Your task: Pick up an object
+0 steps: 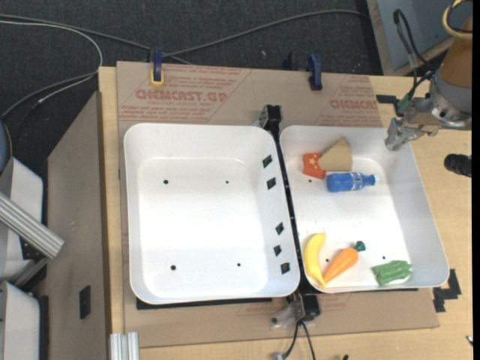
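Observation:
The right bin holds several small objects. A tan wedge lies at the back beside a red piece, and a blue bottle lies on its side just in front of them. Along the front wall sit a yellow banana, an orange carrot and a green object. My gripper hangs over the bin's back right corner, apart from every object, to the right of the tan wedge and the bottle. Nothing shows in it.
The left bin lies beside the right one, with a black clip strip along the shared wall. Blue and yellow clamps hold the cardboard base at the back. Cables run over the dark floor behind.

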`<action>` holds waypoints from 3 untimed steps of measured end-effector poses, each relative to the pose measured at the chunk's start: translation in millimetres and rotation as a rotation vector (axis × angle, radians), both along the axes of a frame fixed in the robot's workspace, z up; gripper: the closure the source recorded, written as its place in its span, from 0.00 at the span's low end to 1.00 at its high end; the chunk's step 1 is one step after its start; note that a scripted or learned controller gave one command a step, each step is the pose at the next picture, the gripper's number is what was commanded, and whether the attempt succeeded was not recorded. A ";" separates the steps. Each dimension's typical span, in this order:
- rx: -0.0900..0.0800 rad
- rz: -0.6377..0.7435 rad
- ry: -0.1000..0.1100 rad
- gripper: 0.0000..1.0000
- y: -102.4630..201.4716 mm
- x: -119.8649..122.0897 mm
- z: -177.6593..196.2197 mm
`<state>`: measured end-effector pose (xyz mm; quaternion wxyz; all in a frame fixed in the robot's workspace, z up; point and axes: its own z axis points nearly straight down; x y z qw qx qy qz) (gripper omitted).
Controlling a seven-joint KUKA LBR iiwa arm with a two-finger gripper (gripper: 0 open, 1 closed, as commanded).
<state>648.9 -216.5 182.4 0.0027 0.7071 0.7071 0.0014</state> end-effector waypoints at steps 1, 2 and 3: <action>0.000 0.002 -0.002 1.00 8.9 5.4 50.6; -0.001 0.002 -0.003 1.00 9.7 4.4 116.3; 0.004 0.003 0.010 1.00 56.8 -11.9 97.9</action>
